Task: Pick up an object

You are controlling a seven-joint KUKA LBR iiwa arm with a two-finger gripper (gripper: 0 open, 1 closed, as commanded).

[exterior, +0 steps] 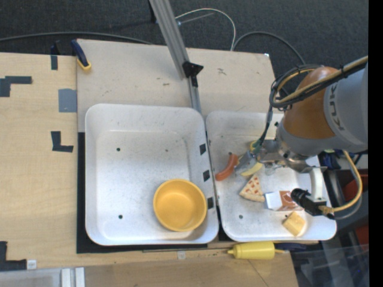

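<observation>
At the right side of the frame, the grey arm (335,109) with its orange band reaches over the right bin (230,127). Its hand (263,160) is low, over the middle of this bin, but I cannot tell whether it is apart or together, because the wrist covers it.

Several small objects lie in the right bin. An orange sausage (226,167) lies near the bin's left wall. A pizza slice (253,188) lies just below the hand. A yellow-green piece (251,168) is just beside the hand, perhaps touching it. A white and red packet (281,201) and a yellow block (294,223) lie toward the lower right corner.

The left bin (119,130) holds a yellow bowl (179,204) in its lower right part. A yellow bottle (256,250) lies on the counter (36,130) below the right bin.
</observation>
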